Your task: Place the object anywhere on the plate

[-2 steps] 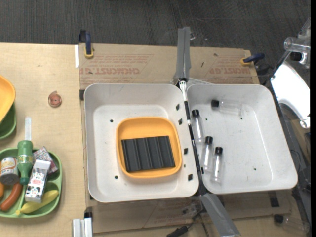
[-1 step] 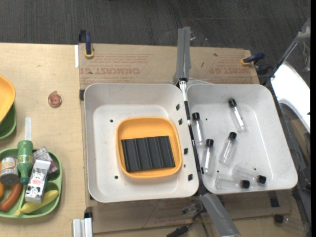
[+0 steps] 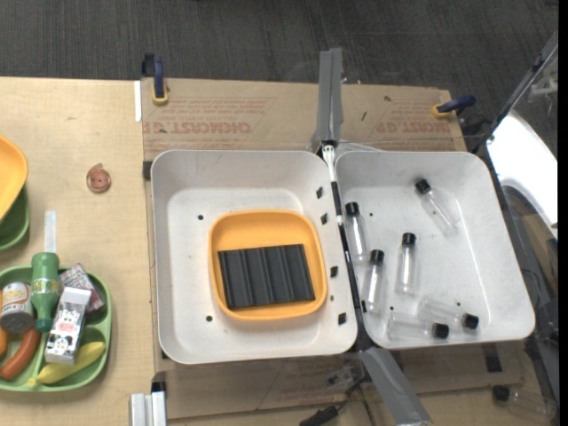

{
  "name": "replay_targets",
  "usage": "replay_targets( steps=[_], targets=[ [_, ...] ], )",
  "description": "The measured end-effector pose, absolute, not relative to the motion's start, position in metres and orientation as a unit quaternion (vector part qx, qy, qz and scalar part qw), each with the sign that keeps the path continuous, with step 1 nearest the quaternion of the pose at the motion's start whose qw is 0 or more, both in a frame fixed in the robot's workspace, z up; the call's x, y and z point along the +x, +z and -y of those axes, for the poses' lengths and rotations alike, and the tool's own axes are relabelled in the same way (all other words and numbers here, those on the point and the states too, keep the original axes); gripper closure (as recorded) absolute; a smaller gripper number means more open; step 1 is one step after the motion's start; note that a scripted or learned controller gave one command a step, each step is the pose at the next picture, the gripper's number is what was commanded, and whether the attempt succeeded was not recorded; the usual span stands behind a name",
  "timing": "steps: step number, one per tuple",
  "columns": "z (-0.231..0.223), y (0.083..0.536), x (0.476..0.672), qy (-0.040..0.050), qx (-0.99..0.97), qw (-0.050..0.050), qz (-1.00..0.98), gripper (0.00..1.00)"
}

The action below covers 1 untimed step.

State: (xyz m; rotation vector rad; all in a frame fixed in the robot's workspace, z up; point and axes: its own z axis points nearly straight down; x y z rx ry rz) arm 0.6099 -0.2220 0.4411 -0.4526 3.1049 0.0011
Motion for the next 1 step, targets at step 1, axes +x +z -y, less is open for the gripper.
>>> replay_targets(
  steps=[1],
  targets=[
    [0.2217, 0.442, 0.5907, 0.0005, -0.34, 0.002, -0.94, 0.0]
  ],
)
